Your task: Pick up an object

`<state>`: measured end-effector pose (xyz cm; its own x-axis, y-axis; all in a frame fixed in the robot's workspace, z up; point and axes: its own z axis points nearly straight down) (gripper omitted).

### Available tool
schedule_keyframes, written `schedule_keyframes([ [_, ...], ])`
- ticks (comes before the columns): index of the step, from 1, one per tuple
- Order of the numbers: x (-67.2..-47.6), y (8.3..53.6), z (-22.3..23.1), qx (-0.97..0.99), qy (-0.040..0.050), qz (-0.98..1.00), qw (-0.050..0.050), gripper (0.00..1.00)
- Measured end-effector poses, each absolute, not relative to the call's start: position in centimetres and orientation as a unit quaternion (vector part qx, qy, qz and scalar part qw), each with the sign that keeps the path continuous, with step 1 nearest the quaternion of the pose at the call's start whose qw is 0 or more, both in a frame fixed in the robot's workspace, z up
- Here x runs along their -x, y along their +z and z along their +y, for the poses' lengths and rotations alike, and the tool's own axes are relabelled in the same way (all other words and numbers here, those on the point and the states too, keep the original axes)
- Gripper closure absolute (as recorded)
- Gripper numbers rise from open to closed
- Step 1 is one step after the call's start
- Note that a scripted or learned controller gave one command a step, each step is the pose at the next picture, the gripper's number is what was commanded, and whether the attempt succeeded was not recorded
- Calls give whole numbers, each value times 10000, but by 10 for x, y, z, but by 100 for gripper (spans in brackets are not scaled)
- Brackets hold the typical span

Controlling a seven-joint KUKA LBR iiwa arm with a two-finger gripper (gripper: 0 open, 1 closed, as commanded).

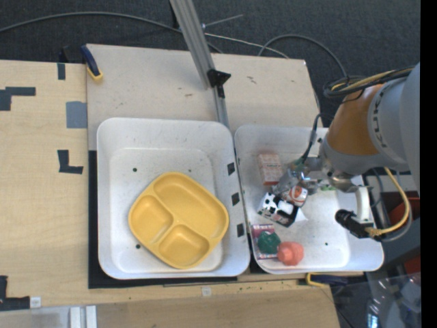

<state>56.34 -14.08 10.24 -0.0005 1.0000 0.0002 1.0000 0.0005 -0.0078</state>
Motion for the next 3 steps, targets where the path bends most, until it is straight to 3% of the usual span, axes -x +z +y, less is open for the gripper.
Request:
schedule_keyframes([
  [1, -565, 115, -140, 7062, 9, -7080, 17, 100],
  [3, -572, 225, -138, 7065, -11, -7077, -18, 100],
])
